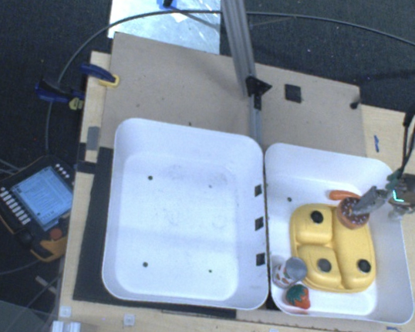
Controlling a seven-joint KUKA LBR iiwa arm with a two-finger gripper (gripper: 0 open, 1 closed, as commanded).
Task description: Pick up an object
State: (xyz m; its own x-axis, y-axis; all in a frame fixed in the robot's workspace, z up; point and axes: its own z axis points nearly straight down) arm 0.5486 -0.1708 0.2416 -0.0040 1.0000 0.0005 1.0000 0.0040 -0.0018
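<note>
**Bin contents and arm position, camera view**

Two shallow white bins are sitting side by side on the bench. The left bin (122, 187) is occupying the centre-left of the frame. The right bin (397, 297) is occupying the centre-right and is holding all loose items.

Contents of the right bin:
- One large yellow moulded object (333, 248) is lying in the middle of the bin, with dark spots on its upper surface.
- One small brown ring-shaped item (354, 212) is resting at the upper edge of the yellow object, directly under the gripper tip.
- One orange elongated item (339, 195) is lying just above the ring, near the bin's upper wall.
- One small grey-and-white item (290, 270) is lying at the lower left of the yellow object.
- One red-and-green item (298, 295) is lying just below it, in the lower left corner of the bin.

The gripper (366, 202) is reaching in from the right of the frame, hanging over the upper part of the right bin, close to the brown ring. Whether the tool is released or clenched cannot be determined at this resolution.

One handheld pendant (34, 200) with a lit screen is lying at the far left of the frame.
</note>
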